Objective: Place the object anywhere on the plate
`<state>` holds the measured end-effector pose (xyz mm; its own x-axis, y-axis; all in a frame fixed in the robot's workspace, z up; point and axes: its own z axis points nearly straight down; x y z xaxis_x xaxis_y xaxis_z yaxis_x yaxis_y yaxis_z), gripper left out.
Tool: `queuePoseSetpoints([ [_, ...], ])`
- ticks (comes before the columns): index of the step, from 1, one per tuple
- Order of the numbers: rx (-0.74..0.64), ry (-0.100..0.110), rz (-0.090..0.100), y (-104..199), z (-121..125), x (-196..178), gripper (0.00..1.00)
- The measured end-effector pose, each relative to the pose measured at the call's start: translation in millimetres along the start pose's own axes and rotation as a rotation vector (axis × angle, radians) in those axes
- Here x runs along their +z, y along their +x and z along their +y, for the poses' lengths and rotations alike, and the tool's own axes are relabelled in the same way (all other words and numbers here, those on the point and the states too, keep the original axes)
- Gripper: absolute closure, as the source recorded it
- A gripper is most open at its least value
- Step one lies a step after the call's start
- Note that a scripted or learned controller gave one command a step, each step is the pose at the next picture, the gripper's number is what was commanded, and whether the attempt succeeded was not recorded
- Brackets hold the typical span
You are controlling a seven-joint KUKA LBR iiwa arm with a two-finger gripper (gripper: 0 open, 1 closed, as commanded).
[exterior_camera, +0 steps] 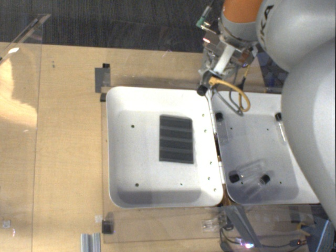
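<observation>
Two white bins are sitting side by side on the wooden bench [52,140]. Left bin [121,140] is holding the dark ribbed slab [176,139], which I'm taking as the task's thing. It is lying flat near the bin's middle, a bit toward 3 o'clock, with its long side running 12 to 6 and its ridges crossing it. It is lying clear of the bin walls.

Gripper [214,72] is hanging at 12 o'clock over the seam between the two bins, right at their back rims. The grey arm [310,88] and its orange band [241,4] are coming in from 1 to 3 o'clock. Whether the claw is released or clenched I'm not able to tell; the tip is showing too small and cluttered.

From the claw, the slab is lying at about 7 o'clock, well apart, down inside the left bin.

Right bin [252,135] is carrying a clear faint piece [251,171] toward its 6 o'clock end, with two small black spots beside it; I'm not able to tell what it is. It is lying at about 5 o'clock from the claw, also well apart. The arm is covering the right bin's 3 o'clock side.

One small dark block [103,77] is sitting on the bench at the left bin's 11 o'clock corner, and a second dark block [107,226] at its 7 o'clock corner.
</observation>
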<state>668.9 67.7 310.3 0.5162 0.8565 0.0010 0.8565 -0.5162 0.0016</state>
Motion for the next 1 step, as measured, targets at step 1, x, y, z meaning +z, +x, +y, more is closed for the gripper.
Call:
queuePoseSetpoints([
  [1, 0.558, -0.001, 0.005, 50.0, -32.7, -23.6, 1.00],
])
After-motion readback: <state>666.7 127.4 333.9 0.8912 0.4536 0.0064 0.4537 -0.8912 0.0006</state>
